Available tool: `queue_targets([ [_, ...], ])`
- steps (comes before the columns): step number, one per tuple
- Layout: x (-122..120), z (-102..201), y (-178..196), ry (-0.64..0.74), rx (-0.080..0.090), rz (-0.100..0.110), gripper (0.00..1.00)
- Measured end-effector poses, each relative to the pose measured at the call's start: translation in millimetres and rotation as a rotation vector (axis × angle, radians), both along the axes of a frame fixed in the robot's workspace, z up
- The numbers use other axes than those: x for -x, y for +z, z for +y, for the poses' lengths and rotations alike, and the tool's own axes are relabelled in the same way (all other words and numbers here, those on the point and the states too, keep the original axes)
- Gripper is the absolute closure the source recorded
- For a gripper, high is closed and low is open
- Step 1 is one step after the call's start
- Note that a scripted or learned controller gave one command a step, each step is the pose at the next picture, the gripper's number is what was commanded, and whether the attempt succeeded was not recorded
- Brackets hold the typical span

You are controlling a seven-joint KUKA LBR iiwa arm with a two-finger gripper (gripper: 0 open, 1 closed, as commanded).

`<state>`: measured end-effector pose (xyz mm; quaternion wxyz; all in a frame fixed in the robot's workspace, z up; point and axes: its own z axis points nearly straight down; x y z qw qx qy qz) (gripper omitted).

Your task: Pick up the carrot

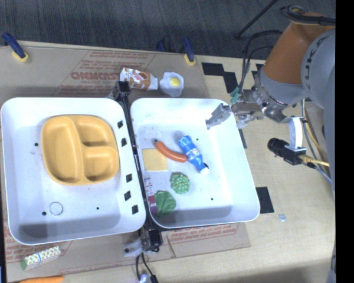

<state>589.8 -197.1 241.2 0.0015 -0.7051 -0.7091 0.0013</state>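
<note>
Left bin [23, 158], holding a yellow divided tray [79, 148] and no part in the coming move. Then the right bin [236, 175], with a yellow cheese slice [154, 159] on its floor, a green leafy piece [165, 202] at the near edge and a knobbly green cluster [179, 183] just beyond it. Carrot [170, 151] resting on the bin floor near the middle, just beside the far right corner of the cheese slice, perhaps touching it. Long axis slanted: one end up at far left, the other down at near right, that end close against a blue bottle [192, 152], too close to tell whether touching. Further right and farther back, gripper [218, 117] poised over the far right part of the same bin, above the rim region, well apart from the carrot. Fingers too small and blurred to judge; cannot tell whether wide or narrow, nothing visibly held. So: carrot lying to the left and nearer from the gripper, a diagonal reach. Probably best closed across the carrot's short width, crosswise to the slant, with the bottle crowding the right end.
</note>
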Motion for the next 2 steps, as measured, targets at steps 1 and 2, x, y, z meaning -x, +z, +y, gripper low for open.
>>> queue_targets([
  [1, -22, 35, -150, -0.028, 0.001, -0.004, 0.00],
  [2, 31, 98, -150, -0.135, 0.000, 0.002, 0.00],
])
